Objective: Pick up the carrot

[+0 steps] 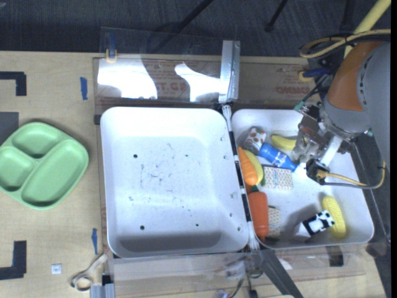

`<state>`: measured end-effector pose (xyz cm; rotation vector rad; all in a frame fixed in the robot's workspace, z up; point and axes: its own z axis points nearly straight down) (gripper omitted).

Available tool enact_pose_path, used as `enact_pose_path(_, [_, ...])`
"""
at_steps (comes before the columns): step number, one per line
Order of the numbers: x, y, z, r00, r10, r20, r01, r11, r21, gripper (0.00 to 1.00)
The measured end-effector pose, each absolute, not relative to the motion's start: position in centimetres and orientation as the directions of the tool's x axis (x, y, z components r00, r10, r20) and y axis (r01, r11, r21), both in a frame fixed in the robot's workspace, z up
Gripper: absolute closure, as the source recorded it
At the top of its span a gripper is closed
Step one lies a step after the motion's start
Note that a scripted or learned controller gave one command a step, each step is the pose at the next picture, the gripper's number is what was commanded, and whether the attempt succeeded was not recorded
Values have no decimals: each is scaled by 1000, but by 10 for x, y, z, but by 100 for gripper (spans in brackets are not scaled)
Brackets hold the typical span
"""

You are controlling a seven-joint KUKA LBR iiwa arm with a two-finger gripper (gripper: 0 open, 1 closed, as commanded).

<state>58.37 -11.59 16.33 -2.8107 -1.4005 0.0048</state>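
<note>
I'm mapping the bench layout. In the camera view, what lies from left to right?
Green divided plate → left white bin → carrot → blue tube → gripper → corn cob.

One fixed camera looks down at a slant on both bins from above the bench.

gripper fingertips hidden – arm cut by edge

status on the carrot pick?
Gripper low in right bin, beside blue tube. Carrot untouched at left wall. Red-orange piece touches it.
</note>
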Motion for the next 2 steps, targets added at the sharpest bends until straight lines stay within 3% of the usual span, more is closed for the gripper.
enact_pose_path(1, [652, -122, 137, 749, 663, -1, 663, -749, -1, 100])
enact_pose_path(2, [657, -112, 169, 929, 370, -1, 370, -929, -1, 100])
